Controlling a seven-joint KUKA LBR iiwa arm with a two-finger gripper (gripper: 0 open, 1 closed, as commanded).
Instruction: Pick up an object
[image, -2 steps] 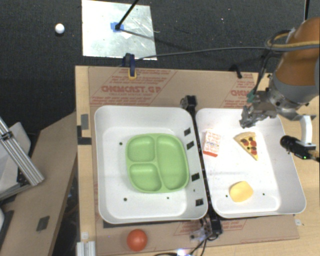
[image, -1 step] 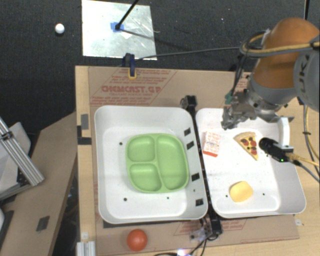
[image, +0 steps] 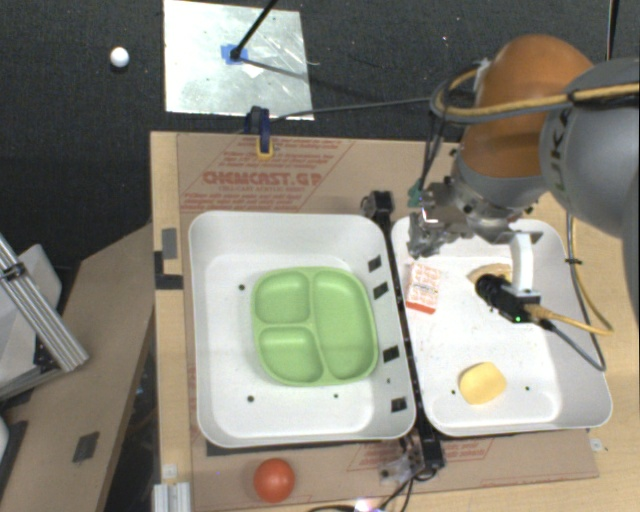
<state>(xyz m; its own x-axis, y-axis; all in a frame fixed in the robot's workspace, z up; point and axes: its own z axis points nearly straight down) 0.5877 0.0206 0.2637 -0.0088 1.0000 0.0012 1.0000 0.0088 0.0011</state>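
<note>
My gripper (image: 428, 240) hangs low over the far left corner of the right bin (image: 560, 400). Just in front of it a small red and white packet (image: 424, 288) lies flat on the bin floor, apart from the gripper. A yellow rounded lump (image: 481, 383) rests near the bin's front. A small brownish-yellow thing (image: 492, 271) lies toward the middle, partly hidden by the arm's hardware. The left bin (image: 215, 300) holds a green divided plate (image: 313, 325).
A red ball (image: 273, 479) sits on the cardboard in front of the left bin. A blue clamp (image: 260, 130) stands at the board's far edge. The grey arm with its orange band (image: 520, 100) looms over the right bin's back.
</note>
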